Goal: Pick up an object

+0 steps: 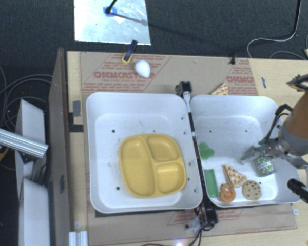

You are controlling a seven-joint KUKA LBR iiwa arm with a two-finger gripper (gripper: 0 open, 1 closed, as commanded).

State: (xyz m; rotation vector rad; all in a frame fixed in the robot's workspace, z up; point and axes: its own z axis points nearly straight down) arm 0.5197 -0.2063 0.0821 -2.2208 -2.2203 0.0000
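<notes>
My gripper (261, 156) hangs low over the right side of the right bin (231, 109), at the end of the grey arm with its orange band (304, 122). Right beneath it, touching or nearly touching, stands a small can with a green label (266, 166). Near the bin's front lie a pizza slice (234, 176), a round cookie (252, 189), an orange pretzel ring (227, 193), a green bar (211, 182) and a small green piece (206, 150).
A yellow divided plate (153, 164) lies in the left bin (105, 137). Behind the bins on the cardboard sit a white egg (142, 68), a yellow-and-blue tool (128, 53) and a cracker-like slice (220, 89). The right bin's back half is bare.
</notes>
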